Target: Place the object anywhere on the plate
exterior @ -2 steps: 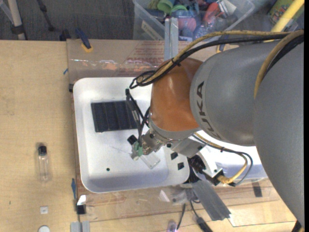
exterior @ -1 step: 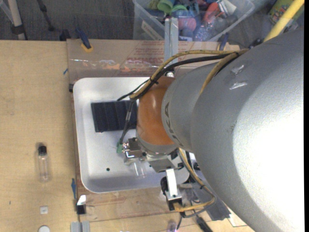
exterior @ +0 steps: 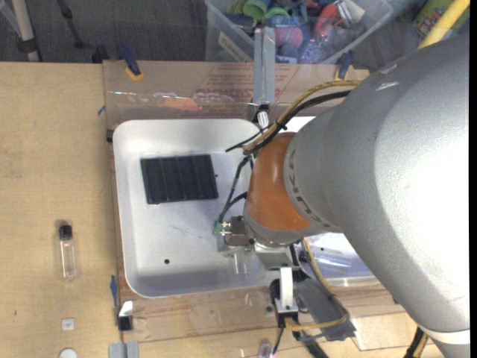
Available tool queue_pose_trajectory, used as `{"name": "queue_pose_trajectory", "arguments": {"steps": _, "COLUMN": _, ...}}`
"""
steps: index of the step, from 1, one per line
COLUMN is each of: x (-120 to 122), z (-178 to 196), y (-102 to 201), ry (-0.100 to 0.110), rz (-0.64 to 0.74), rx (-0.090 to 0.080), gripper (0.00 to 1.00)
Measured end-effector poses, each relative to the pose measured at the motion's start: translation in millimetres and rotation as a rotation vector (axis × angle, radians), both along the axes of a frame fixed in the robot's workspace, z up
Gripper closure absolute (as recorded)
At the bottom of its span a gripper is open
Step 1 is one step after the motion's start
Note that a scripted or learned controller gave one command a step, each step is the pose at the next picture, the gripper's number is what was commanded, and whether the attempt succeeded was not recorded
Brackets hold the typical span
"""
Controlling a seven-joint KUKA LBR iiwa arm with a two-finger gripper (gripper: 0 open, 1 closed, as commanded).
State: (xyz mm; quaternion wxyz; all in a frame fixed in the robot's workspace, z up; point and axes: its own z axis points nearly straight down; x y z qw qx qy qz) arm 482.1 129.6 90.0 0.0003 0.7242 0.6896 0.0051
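the plate [exterior: 179,178] lies left and slightly far of the gripper [exterior: 240,261]; its grip state cannot be told.

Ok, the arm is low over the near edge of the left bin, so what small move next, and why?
Probably ease the hand toward the view's left and a little away from the camera. The black plate lies in the far part of the left bin, well apart from the hand. The view does not show whether the hand carries anything, so I would check that before lowering.
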Motion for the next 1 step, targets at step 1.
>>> {"name": "queue_pose_trajectory", "arguments": {"steps": 1, "x": -3.8, "z": 53.0, "y": 45.4, "ry": 0.012, "rz": -0.309, "rx": -0.007, "gripper": 1.00}}
